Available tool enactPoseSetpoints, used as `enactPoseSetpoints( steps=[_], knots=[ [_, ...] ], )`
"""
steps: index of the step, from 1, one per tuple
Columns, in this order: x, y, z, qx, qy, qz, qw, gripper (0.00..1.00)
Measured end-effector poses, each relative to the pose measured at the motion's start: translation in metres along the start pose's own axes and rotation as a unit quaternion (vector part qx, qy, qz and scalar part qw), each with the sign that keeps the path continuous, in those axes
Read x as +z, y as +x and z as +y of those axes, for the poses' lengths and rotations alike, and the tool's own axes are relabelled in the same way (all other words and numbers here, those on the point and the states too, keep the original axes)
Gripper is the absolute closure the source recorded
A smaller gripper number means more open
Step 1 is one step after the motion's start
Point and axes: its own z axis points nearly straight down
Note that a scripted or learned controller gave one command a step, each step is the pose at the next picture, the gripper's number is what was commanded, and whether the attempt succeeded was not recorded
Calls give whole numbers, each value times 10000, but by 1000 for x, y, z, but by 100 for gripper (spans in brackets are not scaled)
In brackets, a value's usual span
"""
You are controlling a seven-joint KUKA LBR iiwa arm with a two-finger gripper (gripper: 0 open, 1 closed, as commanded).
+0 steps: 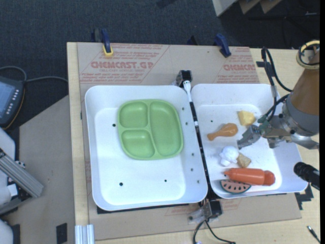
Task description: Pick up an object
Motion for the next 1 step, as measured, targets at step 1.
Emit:
enactPoseSetpoints(
  steps=[1],
  knots=[
    [-6, 0, 3, -17, -67, -9, 10000, 0]
  ],
)
